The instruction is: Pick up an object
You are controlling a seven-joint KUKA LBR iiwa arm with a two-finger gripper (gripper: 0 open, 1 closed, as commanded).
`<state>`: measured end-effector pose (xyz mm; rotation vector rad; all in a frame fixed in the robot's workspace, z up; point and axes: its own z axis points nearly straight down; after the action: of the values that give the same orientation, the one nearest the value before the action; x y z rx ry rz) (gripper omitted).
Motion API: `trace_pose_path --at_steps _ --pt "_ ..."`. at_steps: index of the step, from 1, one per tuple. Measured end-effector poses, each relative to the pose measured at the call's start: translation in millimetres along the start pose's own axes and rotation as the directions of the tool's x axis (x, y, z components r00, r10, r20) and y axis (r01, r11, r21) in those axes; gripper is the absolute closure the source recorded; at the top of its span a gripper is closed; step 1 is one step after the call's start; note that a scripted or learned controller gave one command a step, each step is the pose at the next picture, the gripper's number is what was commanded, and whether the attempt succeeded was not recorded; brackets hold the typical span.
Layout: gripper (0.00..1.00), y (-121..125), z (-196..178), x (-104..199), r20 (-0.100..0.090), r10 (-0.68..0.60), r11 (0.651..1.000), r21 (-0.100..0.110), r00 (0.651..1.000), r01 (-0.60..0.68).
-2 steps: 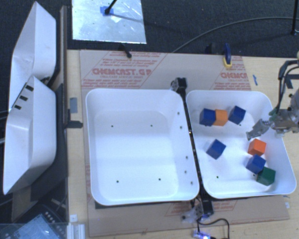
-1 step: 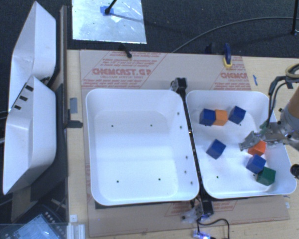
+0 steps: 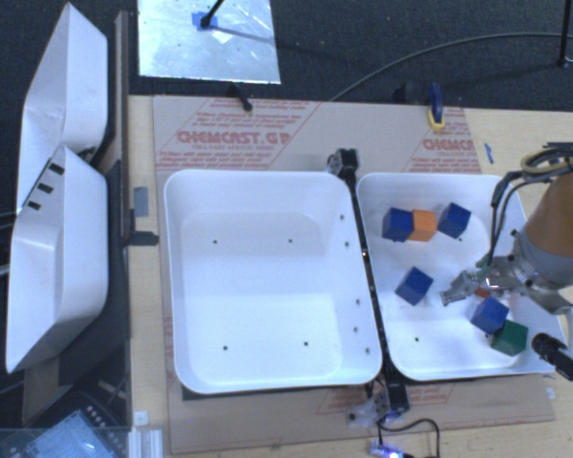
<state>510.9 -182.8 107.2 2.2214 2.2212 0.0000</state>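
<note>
Nearest the camera, a green cube (image 3: 510,338) sits in the right bin (image 3: 430,370) by its front-right corner, w/ a blue cube (image 3: 490,314) touching it on the upper left. Just above those, the gripper (image 3: 466,290) hangs over the bin floor, metal fingers pointing left; can't tell whether they're spread or pressed together, and nothing visible between them. A bit of orange-red shows right by the gripper body, too small to ID. The arm (image 3: 559,232) comes in from the right w/ its orange band over the bin's right side, cables looping above it.

Left of the gripper tips, another blue cube (image 3: 414,285) lies alone, near but apart. Further back, three cubes in a row: blue (image 3: 397,224) touching orange (image 3: 424,225), then a tilted blue one (image 3: 454,219) just beside.

Left bin (image 3: 267,284) sits alongside the right one, rims touching. Beyond both, a blue clamp (image 3: 436,106) at the bench's far edge and a shiny metal sheet (image 3: 208,27) on the dark floor.
</note>
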Motion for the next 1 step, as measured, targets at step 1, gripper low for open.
trace_pose_path --at_steps 1 --pt "0.00 0.6 6.5 -0.2 0.000 0.000 1.000 -0.001 1.000 0.000"
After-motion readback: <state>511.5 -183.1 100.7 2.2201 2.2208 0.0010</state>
